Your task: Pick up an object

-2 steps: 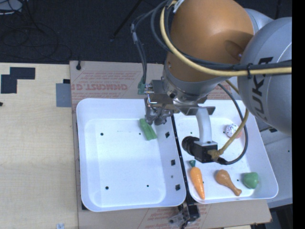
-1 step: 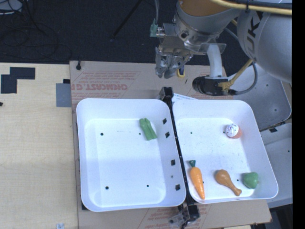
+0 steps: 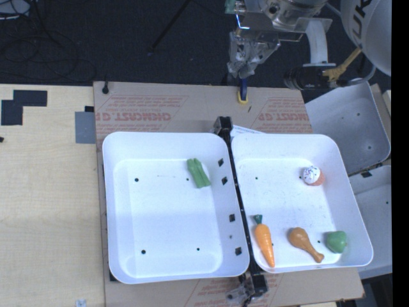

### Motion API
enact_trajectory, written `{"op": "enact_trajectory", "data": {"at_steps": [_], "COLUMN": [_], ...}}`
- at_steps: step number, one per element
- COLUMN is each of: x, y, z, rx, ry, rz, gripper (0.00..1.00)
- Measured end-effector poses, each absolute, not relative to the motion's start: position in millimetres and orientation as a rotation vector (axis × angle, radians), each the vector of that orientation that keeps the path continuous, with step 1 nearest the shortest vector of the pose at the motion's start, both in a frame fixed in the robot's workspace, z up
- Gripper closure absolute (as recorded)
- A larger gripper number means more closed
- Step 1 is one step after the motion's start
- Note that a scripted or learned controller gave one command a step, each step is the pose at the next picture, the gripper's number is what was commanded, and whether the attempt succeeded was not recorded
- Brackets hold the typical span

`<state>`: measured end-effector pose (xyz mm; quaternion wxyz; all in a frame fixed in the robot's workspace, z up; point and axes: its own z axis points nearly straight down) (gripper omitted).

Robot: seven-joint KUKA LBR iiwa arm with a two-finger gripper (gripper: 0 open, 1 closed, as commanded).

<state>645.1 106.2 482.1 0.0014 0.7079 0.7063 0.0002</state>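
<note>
Objects for picking lie in two shallow white bins: one green ridged plastic piece (image 3: 198,172) in the left bin (image 3: 121,235); one orange carrot toy (image 3: 264,242), one tan drumstick toy (image 3: 303,243), one green rounded toy (image 3: 336,240) and one white-and-red ball (image 3: 311,175) in the right bin (image 3: 281,149). The gripper (image 3: 245,66) hangs high beyond the bins, its opening unclear. It should centre over one isolated item before descending.

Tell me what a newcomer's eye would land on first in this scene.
The two white bins side by side draw the eye first: the left bin holds a lone green piece near its upper right. The right bin has an orange carrot, a tan drumstick and a green lump along its near edge, plus a white ball further back. The gripper hangs above the bench behind the bins.
</note>
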Motion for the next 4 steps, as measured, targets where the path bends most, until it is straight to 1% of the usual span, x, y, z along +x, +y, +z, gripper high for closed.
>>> {"op": "enact_trajectory", "data": {"at_steps": [1,2,3,4], "x": [643.1,644.1,643.2,643.6], "y": [117,89,84,111], "z": [396,494,419,412], "rx": [2.226,2.22,2.227,2.221], "ry": [2.227,2.215,2.225,2.227], "rz": [-0.017,0.008,-0.015,-0.007], "gripper": [1.0,1.0,1.0,1.0]}}
